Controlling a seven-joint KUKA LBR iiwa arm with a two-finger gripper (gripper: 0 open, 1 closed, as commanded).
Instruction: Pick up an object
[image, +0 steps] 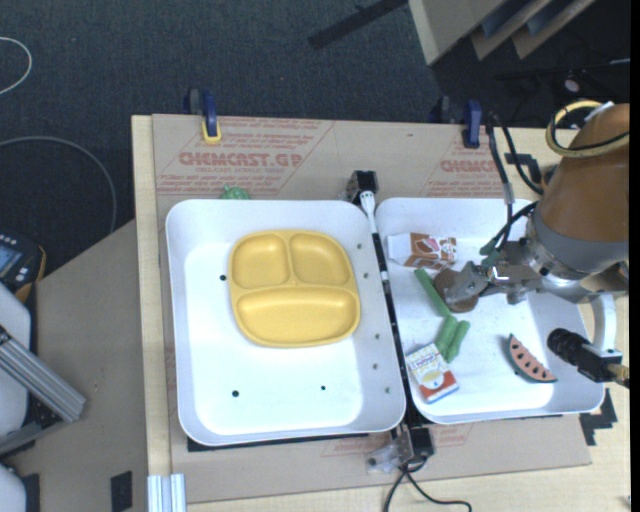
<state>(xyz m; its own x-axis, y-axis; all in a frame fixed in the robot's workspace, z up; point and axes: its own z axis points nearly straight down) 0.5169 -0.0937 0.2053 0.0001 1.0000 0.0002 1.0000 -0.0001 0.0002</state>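
Over the right bin (570, 400), from the fixed overhead camera, I see my gripper (462, 288) low above the floor of that bin, the arm (585, 210) reaching in from the right so its bulk stays clear of the objects. Whether the gripper is released or clenched I cannot tell from this angle; the dark tip blurs into the thing beneath it, so I will not claim a hold.

Taking the gripper as my landmark: a green bean-like piece (432, 293) lies just to its left, touching or nearly touching the tip, and I judge that is the candidate for this pick. A second green piece (454, 338) sits just below. A small brown-and-white packet (422, 248) lies up and to the left, near the bin's top wall. A red-and-white carton (433, 372) rests further below and left, by the lower rim. A watermelon slice (527, 360) lies below and to the right, well apart.

Far to the left of the gripper, the left bin (200, 330) holds a yellow divided plate (294, 287), untouched; it looks too broad and flat for a two-finger pinch, which I suppose explains working the right side.
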